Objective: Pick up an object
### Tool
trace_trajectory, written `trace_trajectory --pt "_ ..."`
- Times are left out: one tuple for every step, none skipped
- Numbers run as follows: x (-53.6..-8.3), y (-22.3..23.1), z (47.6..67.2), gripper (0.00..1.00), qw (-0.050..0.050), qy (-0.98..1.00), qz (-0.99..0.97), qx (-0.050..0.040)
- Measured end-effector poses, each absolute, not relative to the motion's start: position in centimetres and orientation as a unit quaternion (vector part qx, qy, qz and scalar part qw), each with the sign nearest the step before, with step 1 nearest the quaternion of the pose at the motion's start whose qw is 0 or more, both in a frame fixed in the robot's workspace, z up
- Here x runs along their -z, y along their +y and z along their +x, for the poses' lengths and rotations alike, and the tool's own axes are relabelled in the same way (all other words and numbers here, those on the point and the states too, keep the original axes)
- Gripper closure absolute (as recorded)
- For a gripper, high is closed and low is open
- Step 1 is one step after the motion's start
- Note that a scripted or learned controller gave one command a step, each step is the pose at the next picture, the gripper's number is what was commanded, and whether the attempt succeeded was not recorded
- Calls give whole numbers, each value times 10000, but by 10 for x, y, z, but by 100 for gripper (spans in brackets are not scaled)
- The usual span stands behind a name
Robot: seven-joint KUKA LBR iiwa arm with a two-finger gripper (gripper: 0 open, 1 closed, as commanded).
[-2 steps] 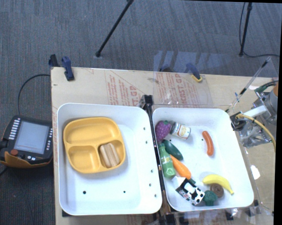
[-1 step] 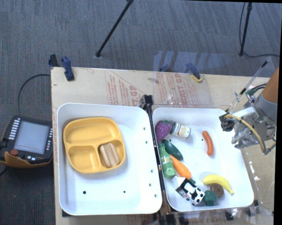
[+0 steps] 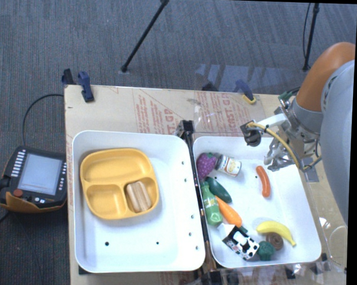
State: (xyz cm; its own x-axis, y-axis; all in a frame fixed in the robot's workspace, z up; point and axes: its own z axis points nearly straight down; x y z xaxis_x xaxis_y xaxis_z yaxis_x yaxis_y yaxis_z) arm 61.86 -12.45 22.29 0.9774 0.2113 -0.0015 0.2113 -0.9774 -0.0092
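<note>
The arm is cut off by the right edge, so that only its grey body, the orange band and the wrist are seen. The gripper is seen above the upper right part of the right bin, tangled with a yellow cable and metal parts; whether it is apart or together cannot be told, and nothing can be made out in it. Just below it and apart from it, a red sausage lies on the bin floor.

The right bin is of smooth white plastic with rounded corners. A purple grape bunch and a small tin lie at its upper left. Below these, along the left wall, a dark green cucumber, a green bottle and an orange carrot overlap, so that each is partly hidden. Near the lower edge a black and white cow is found, with a green broccoli touching it, a brown ring, and a curved yellow banana. The ring is too small to be identified.

In the left bin a yellow tray with three compartments is held; in its lower right compartment a tan bun rests.

Both bins stand on a cardboard-covered counter.
</note>
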Motion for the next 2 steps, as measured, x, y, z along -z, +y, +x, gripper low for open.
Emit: trace_trajectory --pt "-232 -126 618 100 56 -1072 -9942 -44" --pt "-240 -125 618 100 79 -1108 -9938 -69"
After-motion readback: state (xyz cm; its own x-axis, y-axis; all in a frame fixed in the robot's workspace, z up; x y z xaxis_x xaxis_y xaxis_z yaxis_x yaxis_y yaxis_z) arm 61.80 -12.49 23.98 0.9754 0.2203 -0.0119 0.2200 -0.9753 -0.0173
